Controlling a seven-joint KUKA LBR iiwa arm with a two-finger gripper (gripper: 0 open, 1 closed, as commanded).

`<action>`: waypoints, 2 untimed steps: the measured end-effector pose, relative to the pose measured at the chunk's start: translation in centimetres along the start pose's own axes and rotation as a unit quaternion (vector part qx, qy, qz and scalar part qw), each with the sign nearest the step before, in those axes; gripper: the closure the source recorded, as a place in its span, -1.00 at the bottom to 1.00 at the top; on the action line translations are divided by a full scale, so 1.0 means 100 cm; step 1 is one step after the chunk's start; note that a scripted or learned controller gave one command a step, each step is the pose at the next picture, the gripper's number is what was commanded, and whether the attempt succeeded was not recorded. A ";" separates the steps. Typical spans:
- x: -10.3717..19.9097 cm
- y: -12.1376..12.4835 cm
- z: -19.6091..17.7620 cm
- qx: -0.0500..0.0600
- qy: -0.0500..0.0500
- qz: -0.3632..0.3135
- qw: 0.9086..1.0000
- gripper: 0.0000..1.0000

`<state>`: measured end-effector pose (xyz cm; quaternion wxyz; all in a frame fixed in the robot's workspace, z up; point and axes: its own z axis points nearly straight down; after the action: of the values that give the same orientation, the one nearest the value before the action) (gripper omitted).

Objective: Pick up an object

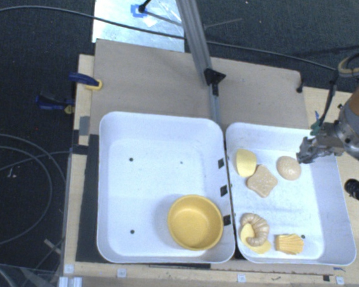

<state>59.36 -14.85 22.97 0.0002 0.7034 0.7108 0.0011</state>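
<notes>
On the brown desk (154,80), 2 shallow white plastic bins are sitting side by side. The left bin (161,138) is holding a round yellow plastic bowl (195,221) at its near right corner, standing upright with its opening facing up.

The right bin (326,206) is carrying 5 small pieces of toy food. A pale yellow rounded wedge (246,162) is lying near the bin's far left side, and a tan, toast-like slab (262,181) is resting just beside it to the near right. A round beige bun-like piece (288,168) is lying toward the far right of this bin. Along the near edge, a curled tan croissant-shaped piece (254,229) is sitting at the left, with a ridged yellow-orange block (289,243) just to its right.

The grey arm is reaching in from the right, and its dark gripper (309,150) is hanging over the far right part of the right bin, just beside the beige bun-like piece, on its far right side. Whether its fingers are spread or closed cannot be told from this angle, and nothing is visibly clamped between them.
</notes>
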 end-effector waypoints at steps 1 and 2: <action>0.051 -0.001 0.009 0.001 0.000 0.000 1.000 1.00; 0.103 -0.006 -0.004 0.000 0.000 0.000 1.000 1.00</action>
<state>58.61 -4.51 23.40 0.0000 0.7034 0.7108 0.0012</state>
